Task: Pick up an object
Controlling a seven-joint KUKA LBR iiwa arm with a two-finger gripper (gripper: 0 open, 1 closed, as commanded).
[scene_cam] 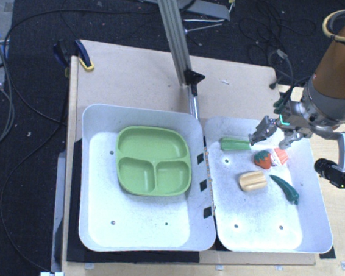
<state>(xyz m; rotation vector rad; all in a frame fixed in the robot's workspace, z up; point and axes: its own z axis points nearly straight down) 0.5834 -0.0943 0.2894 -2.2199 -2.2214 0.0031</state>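
My gripper hangs over the far part of the right bin, fingers open with nothing between them. Just below it lie a red strawberry-like toy and a small red and white piece. A green pod lies to the gripper's left. A tan bread-roll toy sits in the bin's middle, and a dark green pepper lies to its right.
The left bin holds a green three-compartment plate. A slanted metal pole crosses the back of the bench and ends near the bins' shared far corner. A black fitting sticks out at the right bin's right edge.
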